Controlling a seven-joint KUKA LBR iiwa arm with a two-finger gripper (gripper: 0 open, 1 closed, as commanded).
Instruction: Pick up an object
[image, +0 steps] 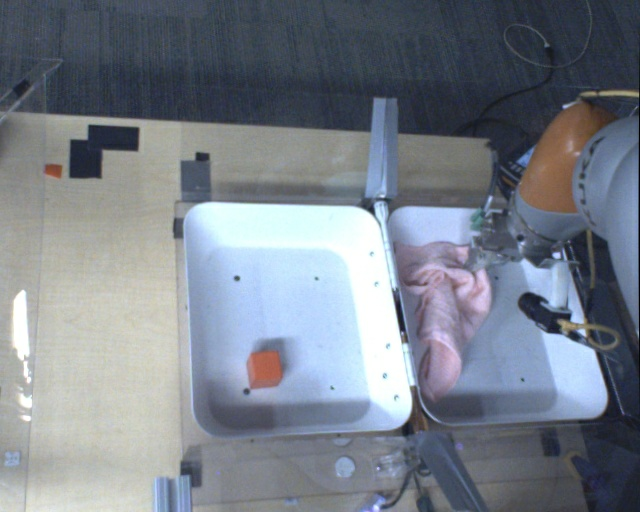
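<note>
A pink cloth (445, 310) lies crumpled along the left side of the right bin (560, 385), stretching from its far end toward the near wall. My gripper (482, 248) is low over the cloth's upper right corner, touching or nearly touching the fabric. An orange block (265, 369) sits on the floor of the left bin (230, 240), near its front left. The arm's orange band and grey wrist hang over the right bin's far right corner.
A metal divider post (381, 150) stands between the two bins at the back. Black marker shapes (100, 148) and a small orange tag (53, 171) lie on the bench at the far left. The right bin's floor right of the cloth is bare.
</note>
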